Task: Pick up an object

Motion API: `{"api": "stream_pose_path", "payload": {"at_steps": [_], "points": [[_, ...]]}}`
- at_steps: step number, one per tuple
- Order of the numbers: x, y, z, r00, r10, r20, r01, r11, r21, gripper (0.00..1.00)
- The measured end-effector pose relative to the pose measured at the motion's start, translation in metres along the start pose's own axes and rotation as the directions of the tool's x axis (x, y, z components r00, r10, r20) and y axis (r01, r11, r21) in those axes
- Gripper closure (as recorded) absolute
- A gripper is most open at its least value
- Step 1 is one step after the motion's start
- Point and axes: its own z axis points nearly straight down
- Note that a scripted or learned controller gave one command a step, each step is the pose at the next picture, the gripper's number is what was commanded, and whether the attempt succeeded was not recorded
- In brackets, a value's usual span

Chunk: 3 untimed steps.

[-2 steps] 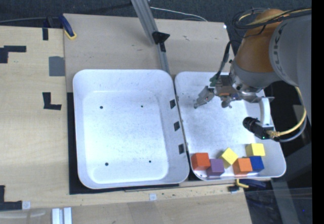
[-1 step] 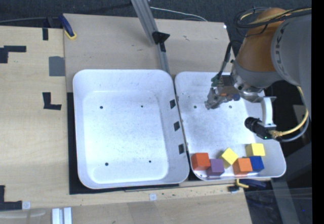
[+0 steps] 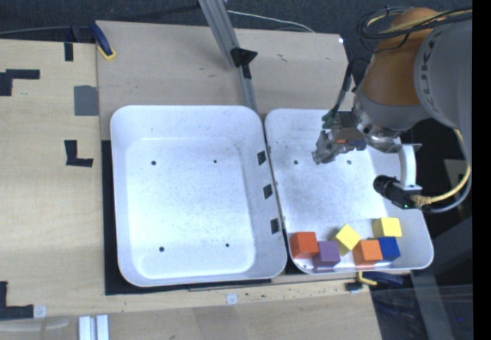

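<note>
Objects for picking, six small blocks, sit clustered along the near edge of the right bin (image 3: 307, 139): we see an orange block (image 3: 304, 242) at the left of the group, a purple block (image 3: 328, 252) just beside it, a yellow block (image 3: 347, 236) tilted on a corner behind the purple one, a second orange block (image 3: 367, 251), a blue block (image 3: 389, 248) touching that one, and another yellow block (image 3: 388, 226) just behind the blue. The left bin (image 3: 184, 193) lies alongside on the wooden surface (image 3: 153, 62). The end effector (image 3: 327, 151) hangs over the far part of the right bin, well apart from the blocks, with nothing visible between its fingers; whether they are spread or closed we cannot tell from this slant. The arm (image 3: 406, 70), grey with its orange band, comes in from the right. A metal rail (image 3: 211, 1) crosses the surface diagonally toward the gap between the bins.
</note>
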Motion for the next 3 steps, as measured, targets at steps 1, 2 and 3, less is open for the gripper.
{"api": "stream_pose_path", "payload": {"at_steps": [1, 2, 3], "points": [[0.0, 0.0, -0.009, 1.0, -0.001, 0.0, 0.001, 1.0, 0.001, 1.0], [0.0, 0.0, -0.019, 1.0, -0.001, 0.001, 0.001, 1.0, 0.003, 1.0], [-0.019, -0.014, 0.004, 1.0, 0.005, 0.001, -0.005, 1.0, 0.0, 1.0]]}}
